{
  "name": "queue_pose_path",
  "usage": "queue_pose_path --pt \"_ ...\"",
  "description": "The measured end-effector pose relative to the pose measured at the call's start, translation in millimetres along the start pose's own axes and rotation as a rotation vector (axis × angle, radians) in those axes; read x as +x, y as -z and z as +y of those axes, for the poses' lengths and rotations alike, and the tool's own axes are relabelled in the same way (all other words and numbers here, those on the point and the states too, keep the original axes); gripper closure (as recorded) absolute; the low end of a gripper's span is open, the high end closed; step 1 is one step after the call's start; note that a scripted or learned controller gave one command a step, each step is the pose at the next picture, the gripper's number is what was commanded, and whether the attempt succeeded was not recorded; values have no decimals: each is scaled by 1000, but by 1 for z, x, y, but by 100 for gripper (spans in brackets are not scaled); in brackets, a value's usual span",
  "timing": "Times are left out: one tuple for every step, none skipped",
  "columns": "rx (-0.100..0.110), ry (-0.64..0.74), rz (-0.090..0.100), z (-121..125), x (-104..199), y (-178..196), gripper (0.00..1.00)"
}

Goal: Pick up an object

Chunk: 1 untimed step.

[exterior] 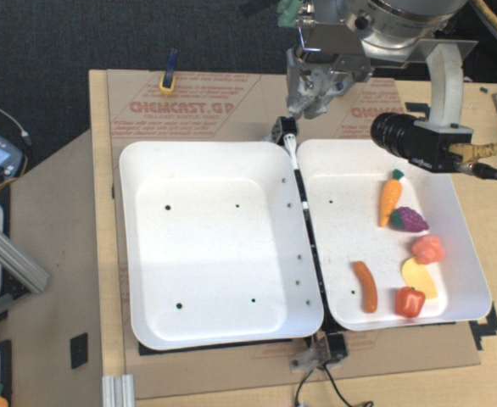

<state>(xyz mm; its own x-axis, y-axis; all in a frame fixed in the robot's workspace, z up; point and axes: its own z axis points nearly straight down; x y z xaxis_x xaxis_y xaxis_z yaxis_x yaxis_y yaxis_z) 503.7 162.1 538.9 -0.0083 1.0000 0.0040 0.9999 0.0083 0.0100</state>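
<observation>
The gripper (315,91) hangs above the bins' far edge (fingers' state I cannot tell); carrot (390,200), grapes (409,220), sausage (365,286) lie in the right bin (342,185).

A brown cardboard sheet (206,108) printed with red lettering covers the worktop (79,185). A small blue-and-yellow clamp (170,75) sits at its far edge. Black clips (282,130) join the trays at the seam, with another clip (329,348) at the near end.

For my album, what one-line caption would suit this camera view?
Robot gripper poised above two white bins, with toy foods, carrot to pepper, waiting in the right one.
</observation>
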Motion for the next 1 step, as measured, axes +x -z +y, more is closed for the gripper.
queue_pose_path --pt "19 -2 -7 41 65 -84 100"
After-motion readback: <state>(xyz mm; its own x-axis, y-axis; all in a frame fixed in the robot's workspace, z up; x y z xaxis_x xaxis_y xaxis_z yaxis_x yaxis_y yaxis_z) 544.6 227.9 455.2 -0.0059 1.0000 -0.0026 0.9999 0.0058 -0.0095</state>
